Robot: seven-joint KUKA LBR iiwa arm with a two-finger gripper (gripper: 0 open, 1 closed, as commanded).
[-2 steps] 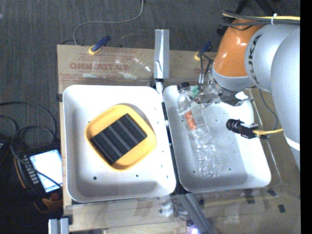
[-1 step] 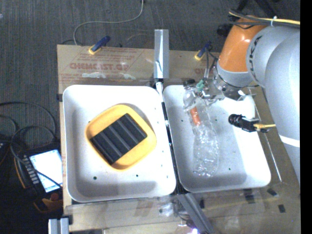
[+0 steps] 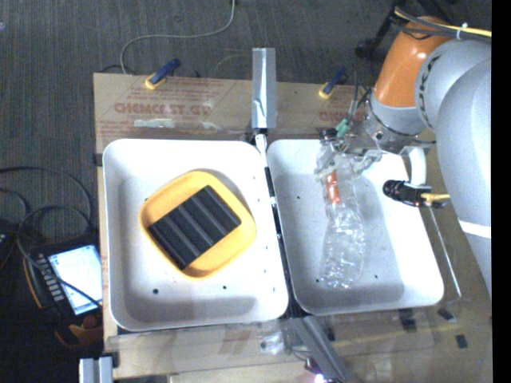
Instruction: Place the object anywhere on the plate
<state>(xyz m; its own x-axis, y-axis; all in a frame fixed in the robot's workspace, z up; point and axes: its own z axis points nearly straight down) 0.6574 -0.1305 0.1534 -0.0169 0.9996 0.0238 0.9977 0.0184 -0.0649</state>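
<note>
Bottle (image 3: 343,230), clear and crushed, lies lengthwise in the right bin (image 3: 415,290), its neck under the gripper (image 3: 339,138). Whether the jaws are closed cannot be told. It should be gripped firmly at the neck before being carried to the yellow plate (image 3: 239,250) in the left bin (image 3: 128,294).

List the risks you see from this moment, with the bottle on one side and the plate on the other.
1. The clear plastic bottle lies in the right bin, with the gripper at its top end. An end grasp may let the long, crumpled body swing or slip.
2. The yellow plate sits in the left bin, so the bottle must clear the raised divider and could snag.
3. The plate's dark ridged centre may let the bottle roll off.
</note>
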